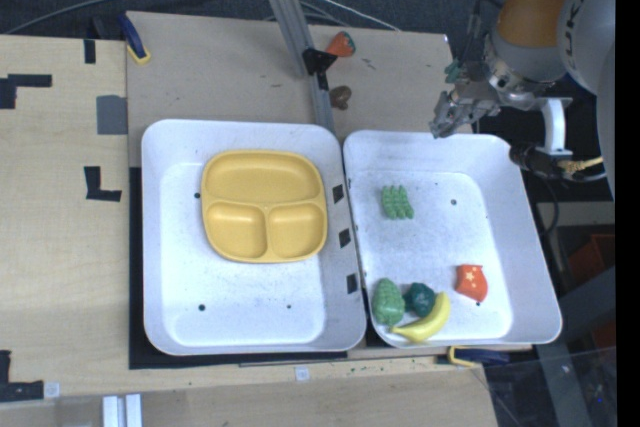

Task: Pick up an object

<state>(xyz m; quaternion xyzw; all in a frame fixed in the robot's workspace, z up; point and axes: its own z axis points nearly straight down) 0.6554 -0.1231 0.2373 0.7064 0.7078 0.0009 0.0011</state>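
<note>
Hovering above the right white plastic bin's (pixel 500 215) far rim, my end effector (pixel 445 123); I cannot tell its state. Right bin holds: green ridged toy (pixel 397 202), red strawberry toy (pixel 472 282), yellow banana (pixel 428 322), two green vegetables (pixel 388 301). Left bin (pixel 170 215): yellow three-compartment plate (pixel 265 205).

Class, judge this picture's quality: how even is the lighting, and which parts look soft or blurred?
Camera view: soft, even light, faint shadows; yellow divided plastic plate and red toy fairly crisp; two-finger gripper at the right white bin's far edge looks blurred.
</note>
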